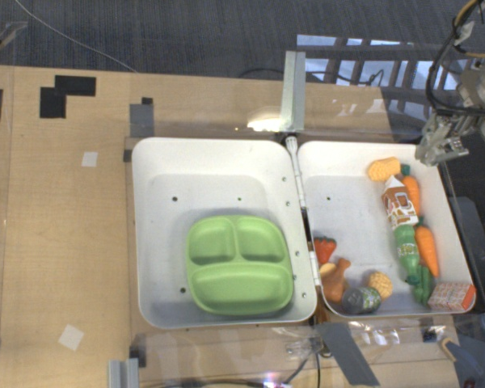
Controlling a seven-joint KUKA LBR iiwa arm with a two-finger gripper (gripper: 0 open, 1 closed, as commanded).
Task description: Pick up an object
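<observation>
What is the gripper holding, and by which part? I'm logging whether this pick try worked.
Nothing. The gripper hangs over the right bin's far right corner, with no object between its fingers; the toys lie in the bin.

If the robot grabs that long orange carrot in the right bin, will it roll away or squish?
The carrot looks like a smooth moulded toy, so it is probably stiff and light, not squishy. Its rounded, tapered shape may let it roll or slip between the fingers. It lies tight against the green bottle, which may get nudged. The gripper hovers at the bin's far right corner.
</observation>
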